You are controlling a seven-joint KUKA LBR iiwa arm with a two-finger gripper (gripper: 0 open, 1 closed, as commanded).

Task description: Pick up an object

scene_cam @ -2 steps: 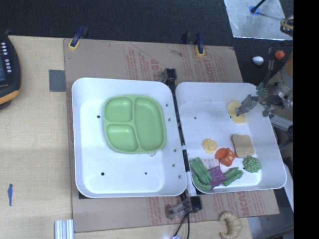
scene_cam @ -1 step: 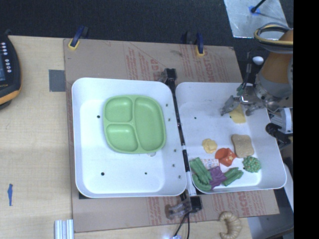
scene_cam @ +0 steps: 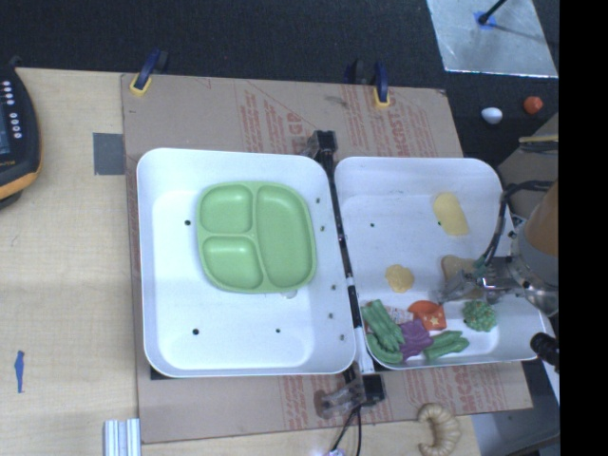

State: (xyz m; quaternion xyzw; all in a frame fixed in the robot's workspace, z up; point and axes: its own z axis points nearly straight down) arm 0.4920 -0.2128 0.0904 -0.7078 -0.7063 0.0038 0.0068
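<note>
The right bin holds several small toy foods. A pale yellow piece lies near its far side and a small orange-yellow piece near the middle. Along the near edge lie a green pod, a purple piece, a red piece, another green piece and a green broccoli-like piece. My gripper hangs low over the bin's right side, just above the broccoli piece and beside a tan piece. The arm's wrist partly covers the bin's right wall.
The left bin carries a light green divided plate. A black and orange handset lies at the far left. Clamps hold the cardboard. A curled tan toy lies outside the bins at the near edge.
</note>
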